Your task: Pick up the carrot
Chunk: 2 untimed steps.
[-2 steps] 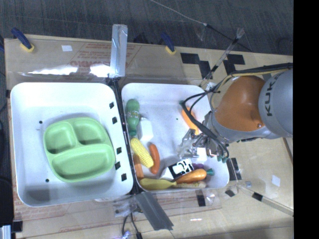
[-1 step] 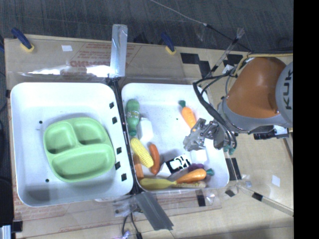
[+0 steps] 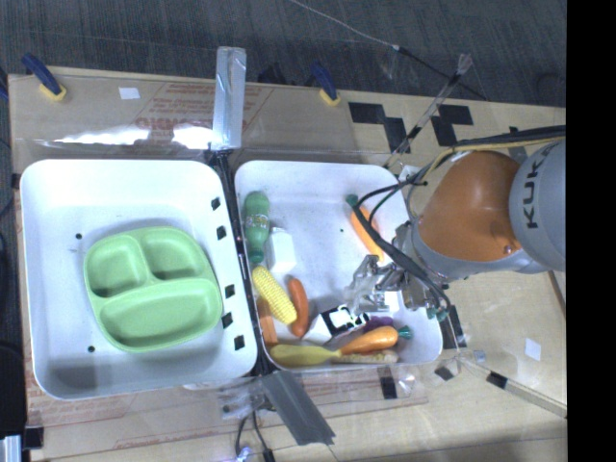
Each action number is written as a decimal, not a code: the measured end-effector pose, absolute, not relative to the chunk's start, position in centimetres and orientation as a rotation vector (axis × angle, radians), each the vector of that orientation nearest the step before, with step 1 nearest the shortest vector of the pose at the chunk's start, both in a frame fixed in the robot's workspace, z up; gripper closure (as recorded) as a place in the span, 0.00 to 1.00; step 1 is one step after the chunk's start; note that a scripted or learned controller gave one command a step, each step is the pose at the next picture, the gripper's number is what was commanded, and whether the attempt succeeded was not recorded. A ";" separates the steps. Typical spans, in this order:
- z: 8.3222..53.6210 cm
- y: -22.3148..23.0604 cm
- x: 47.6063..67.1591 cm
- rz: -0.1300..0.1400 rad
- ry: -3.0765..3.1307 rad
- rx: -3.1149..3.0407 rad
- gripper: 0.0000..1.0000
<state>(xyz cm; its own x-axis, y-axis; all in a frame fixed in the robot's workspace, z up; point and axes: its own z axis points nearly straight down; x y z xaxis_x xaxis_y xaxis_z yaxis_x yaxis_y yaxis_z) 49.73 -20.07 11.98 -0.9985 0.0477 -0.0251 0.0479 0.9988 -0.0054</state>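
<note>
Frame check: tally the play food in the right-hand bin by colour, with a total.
Green: 1, a green plastic cucumber.
Yellow: 2, a yellow plastic corn cob and a long yellow plastic banana.
Orange: 4, a thin orange carrot, an orange sausage-shaped piece, a small orange piece and an orange pepper-like piece.
Total: 7; others may be hidden under the end effector.

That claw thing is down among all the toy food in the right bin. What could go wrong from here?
1. Wrong pick: the end effector hangs over crowded food. The corn, a sausage and a banana lie packed together, so it may grab or knock a neighbour.
2. Awkward target: the carrot lies near the bin's right side, partly under the arm and its cables, leaving little room to close on it.
</note>
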 end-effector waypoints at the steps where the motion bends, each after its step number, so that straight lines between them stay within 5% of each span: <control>1: 22.9 -21.2 50.4 -0.006 3.121 0.248 1.00; 2: 20.2 -16.3 47.7 0.001 3.093 0.558 1.00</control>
<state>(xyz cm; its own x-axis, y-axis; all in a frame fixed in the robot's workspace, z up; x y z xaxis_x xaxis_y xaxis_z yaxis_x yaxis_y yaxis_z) 47.72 -16.27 20.24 -0.9370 0.3494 0.0017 0.3494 0.9370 0.0003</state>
